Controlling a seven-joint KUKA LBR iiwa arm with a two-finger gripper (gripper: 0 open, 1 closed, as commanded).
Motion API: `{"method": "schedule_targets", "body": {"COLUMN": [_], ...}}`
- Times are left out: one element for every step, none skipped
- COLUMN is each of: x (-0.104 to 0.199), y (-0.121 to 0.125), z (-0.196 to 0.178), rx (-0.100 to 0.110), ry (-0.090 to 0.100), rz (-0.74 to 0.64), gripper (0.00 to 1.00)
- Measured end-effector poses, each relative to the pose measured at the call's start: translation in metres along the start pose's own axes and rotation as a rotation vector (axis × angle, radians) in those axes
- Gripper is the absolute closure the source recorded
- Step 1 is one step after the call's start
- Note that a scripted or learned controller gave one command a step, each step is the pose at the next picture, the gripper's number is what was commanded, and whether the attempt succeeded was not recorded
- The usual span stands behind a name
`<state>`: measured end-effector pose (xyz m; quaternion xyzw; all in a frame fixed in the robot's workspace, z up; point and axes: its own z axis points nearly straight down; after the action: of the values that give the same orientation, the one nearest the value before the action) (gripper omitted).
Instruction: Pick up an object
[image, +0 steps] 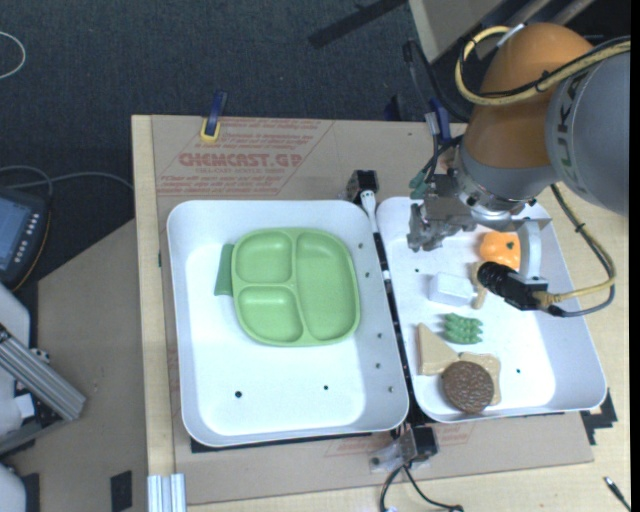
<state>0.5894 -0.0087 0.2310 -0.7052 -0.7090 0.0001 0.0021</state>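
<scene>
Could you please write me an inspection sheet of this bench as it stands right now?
Surface: cardboard-topped bench bearing left bin and right bin, side by side.
Job's things: green divided tray in the left bin; orange piece, white block, small green piece, tan slice and brown round cookie in the right bin.
Clutter: blue clamp at the board's far edge.
Grippers: gripper low over the right bin's far end, nothing visibly held.
Cables: yellow cable across the right bin.
Surroundings: dark carpet.
</scene>
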Motion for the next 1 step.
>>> {"method": "schedule_targets", "body": {"x": [0.0435], "y": [-0.0317], "z": [-0.0061], "rx": [0.001], "ry": [-0.001], "rz": [0.001], "gripper": [1.0]}}
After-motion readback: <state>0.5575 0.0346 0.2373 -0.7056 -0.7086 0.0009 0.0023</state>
